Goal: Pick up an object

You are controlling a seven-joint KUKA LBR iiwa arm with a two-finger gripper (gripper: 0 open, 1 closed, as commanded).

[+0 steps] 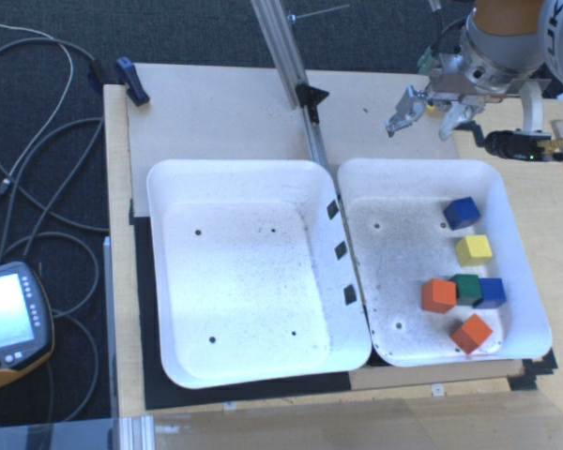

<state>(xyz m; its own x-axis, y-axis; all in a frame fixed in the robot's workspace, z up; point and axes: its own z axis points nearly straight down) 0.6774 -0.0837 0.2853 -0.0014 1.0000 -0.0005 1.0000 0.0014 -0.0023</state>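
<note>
My gripper point(424, 120) hangs above the bench just beyond the far rim of the right bin point(394, 340), its two fingers spread apart with nothing between them. In the right bin lie several blocks along the right side: a blue block point(461, 212) farthest back, a yellow block point(474, 248) below it, then an orange block point(438, 295), a green block point(466, 287) and a second blue block point(491, 292) touching in a row, and another orange block point(471, 332) nearest the front rim. The gripper is well clear of all of them.
The left bin point(169, 190) sits beside the right one, with black clips along the shared rim. A slanted aluminium post point(280, 40) rises at the back centre. A blue clamp point(131, 80) lies at the bench's back left. A pendant and cables lie off the bench to the left.
</note>
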